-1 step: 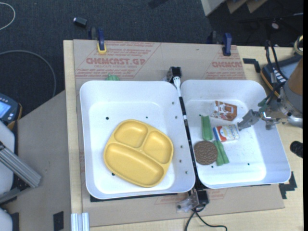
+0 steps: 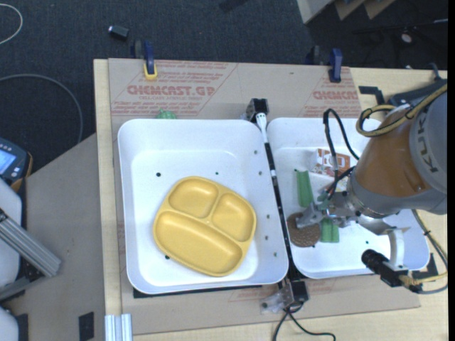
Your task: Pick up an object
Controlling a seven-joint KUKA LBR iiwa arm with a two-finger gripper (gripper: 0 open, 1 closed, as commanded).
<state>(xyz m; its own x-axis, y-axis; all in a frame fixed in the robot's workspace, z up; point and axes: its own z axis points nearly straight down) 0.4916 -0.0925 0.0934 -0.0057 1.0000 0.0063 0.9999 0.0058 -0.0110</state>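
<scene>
The arm reaches into the right bin from the right, and my gripper is low over the bin's left part. Just beneath it and toward the front lies a round brown object. A small green block sits at the gripper's right side. A long green bar lies just behind the gripper, running front to back. Farther back, an orange and white packet is partly covered by the arm's cables. I cannot see anything lifted by the gripper.
The left bin holds a yellow divided plate. A black rail runs between the two bins. The arm's body and cables cover the right bin's right half. Blue clamps stand at the bench's back edge.
</scene>
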